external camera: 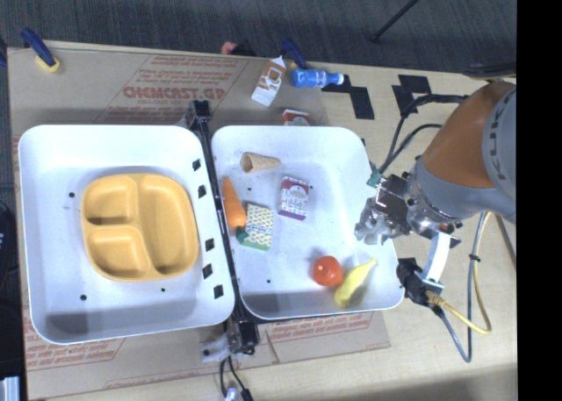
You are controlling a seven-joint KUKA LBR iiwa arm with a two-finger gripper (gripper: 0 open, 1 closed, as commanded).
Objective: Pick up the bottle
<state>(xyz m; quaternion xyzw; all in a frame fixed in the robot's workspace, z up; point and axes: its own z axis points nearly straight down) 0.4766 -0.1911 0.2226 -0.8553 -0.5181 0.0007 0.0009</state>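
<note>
1. Legible writing: the cardboard sheet (176, 88) under the bins carries red print reading "CHEMCAST", followed by letters that look like "GP"; the smaller lines beneath are too fine to read. The labels on the cartons are too small to read.
2. Task item: one bottle (312, 78), blue with a white cap end, lies on its side on the table (386, 96) behind the right bin (351, 140), outside both bins. A small white carton (269, 82) lies just beside it to the left, and a second small packet (296, 116) rests near the right bin's far rim.
3. My end effector (379, 219) sits at the right bin's right rim, well apart from the bottle. I cannot tell how its grasping parts are set; nothing is seen held.
4. Count, right bin: one cone (259, 161), one purple-and-white carton (294, 197), one carrot (233, 203), one patterned packet (257, 225), one tomato (327, 270), one banana (354, 282). Six items.
5. Count, left bin (53, 145): one yellow divided plate (140, 224).
6. Edges and room: the tomato and banana touch near the right bin's front right corner. The carrot lies along the rim shared by the two bins. The right bin's middle floor is open. Black tape marks (356, 96) lie on the table right of the bottle.
</note>
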